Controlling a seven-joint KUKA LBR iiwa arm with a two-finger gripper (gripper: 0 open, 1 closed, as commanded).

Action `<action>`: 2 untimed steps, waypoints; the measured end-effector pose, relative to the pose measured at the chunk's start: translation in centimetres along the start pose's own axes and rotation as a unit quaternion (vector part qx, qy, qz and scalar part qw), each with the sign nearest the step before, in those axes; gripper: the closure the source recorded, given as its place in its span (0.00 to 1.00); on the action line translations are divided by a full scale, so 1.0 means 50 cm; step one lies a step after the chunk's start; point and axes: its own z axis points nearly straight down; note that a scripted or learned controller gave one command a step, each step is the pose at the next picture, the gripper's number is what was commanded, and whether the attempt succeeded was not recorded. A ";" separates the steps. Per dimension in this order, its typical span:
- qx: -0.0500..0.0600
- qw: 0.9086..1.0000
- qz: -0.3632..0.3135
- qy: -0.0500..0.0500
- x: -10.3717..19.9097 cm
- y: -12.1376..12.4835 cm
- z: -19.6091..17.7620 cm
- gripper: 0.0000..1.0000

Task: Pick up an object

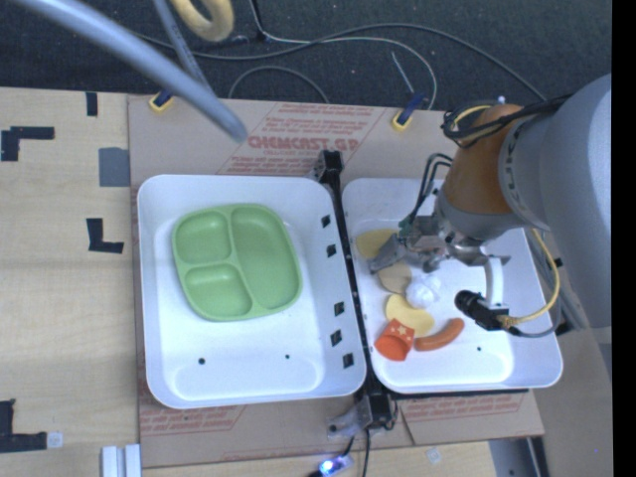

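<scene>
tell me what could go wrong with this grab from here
The gripper is low in the right bin over a tight cluster of food pieces, so it may catch two at once or nudge them apart. The black cable hangs close to the sausage and could drag it.

- The left bin looks like smooth white plastic with a slight sheen along its rim.
- The right bin has the same white, smooth plastic look.
- The green divided plate is plastic, smooth and softly glossy.
- The orange cup and the sausage-shaped piece look like shiny moulded plastic.
- The yellow pieces appear matt plastic.
- The sheet under the bins looks like brown cardboard, matt, with red print.
- The bench top looks like pale wood, matt.
- The arm has a smooth grey casing and a satin orange band.
</scene>
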 end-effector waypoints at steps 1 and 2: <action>-0.001 1.000 -0.001 0.000 0.000 0.001 -0.023 1.00; -0.002 1.000 0.000 0.001 -0.002 -0.006 -0.108 1.00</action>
